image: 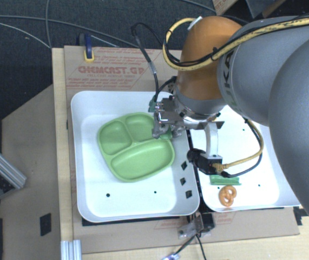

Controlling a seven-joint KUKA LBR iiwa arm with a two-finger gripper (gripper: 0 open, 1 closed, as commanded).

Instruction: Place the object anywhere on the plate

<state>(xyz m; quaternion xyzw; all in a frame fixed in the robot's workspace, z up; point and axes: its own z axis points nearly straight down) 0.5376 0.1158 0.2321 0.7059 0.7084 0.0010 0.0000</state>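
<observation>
Overhead slanted view (fixed), both bins (89, 199)

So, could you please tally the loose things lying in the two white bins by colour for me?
Green: 2, the divided plate in the left bin and a small flat piece in the right bin.
Orange: 1, the pretzel.
Total: 3.

- Bulky grey arm (284, 85), smooth and rounded
- Glossy orange band (208, 53) above the wrist
- Yellow and black cables (171, 42) looped around the band
- Metal gripper (162, 124) with dark fittings
</observation>
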